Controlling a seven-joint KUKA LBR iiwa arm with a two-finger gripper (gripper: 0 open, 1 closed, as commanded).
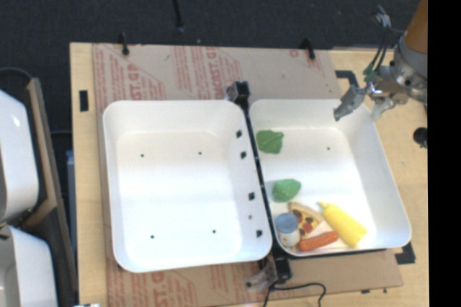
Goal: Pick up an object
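Grey metal gripper (pixel 362 101) hovers over the right bin's (pixel 360 154) far right corner, fingers spread wide, holding nothing; yellow bottle (pixel 343 223), carrot (pixel 318 241) and can (pixel 287 228) crowd its near edge.

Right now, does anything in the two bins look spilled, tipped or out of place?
Nothing stands out. The right white bin holds two green pieces, and a yellow bottle-shaped toy, an orange carrot-like piece and a small blue-topped cup bunched at its near edge. The gripper sits at that bin's far right corner.
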